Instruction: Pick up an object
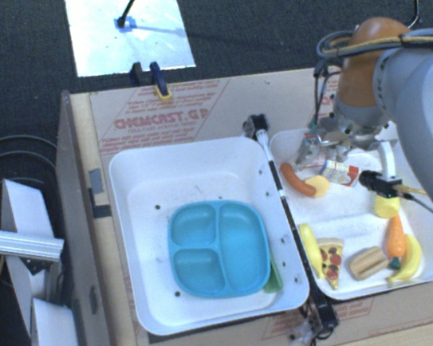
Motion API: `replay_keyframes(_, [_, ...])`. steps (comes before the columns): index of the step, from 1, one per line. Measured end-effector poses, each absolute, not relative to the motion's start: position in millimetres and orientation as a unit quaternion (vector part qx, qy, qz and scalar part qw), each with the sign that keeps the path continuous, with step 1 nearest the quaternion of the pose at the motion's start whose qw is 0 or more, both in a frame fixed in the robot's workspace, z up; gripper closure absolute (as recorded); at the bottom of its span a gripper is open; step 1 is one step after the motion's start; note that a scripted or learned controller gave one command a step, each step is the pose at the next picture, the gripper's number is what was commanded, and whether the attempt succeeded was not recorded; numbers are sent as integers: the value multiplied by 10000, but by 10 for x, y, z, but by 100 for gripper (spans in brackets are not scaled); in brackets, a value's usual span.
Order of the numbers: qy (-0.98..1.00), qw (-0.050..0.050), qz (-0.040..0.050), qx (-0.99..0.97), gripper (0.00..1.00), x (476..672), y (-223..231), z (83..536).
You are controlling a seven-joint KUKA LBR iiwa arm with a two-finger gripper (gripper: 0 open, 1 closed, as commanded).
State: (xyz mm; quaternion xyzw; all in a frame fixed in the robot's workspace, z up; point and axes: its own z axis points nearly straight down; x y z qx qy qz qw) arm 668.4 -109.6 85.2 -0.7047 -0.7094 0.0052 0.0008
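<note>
Since no single thing is named by the task, any of the toys in the right bin (346,217) may be taken as the target. The closest lie at its far end, where the jaws are poised over a small clear bottle (337,173) with a red end, lying on its side. Whether the jaws are open or closed cannot be told, as they are hidden beneath the grey arm (422,89).

Just left of the bottle an orange sausage (298,180) is seen, with a pale yellow lump (319,186) touching its right end. Trouble could be caused by this crowding: 2 things might be caught at once, or the sausage nudged aside. The bottle looks smooth, hard and round, so it could roll or squirt out if pinched off-centre. The far wall of the bin stands near, and a descent drifting towards it could end in a scrape.

Nearer, a yellow fruit (387,205), a tapered orange carrot (395,236), a curved banana (411,264), a tan bread roll (367,262), a flat wedge of pizza (332,260) and a second yellow piece (309,244) are laid out, all seemingly of glossy moulded plastic. In the left bin (149,210) a blue plate (216,249) divided into compartments is set, with something green (274,279) tucked at its near right edge. Both bins are carried on a cardboard-covered counter (160,116).
</note>
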Motion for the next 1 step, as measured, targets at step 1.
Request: replay_keyframes(1, [-7098,-24,-3,-7044,100,6698,-1060,963])
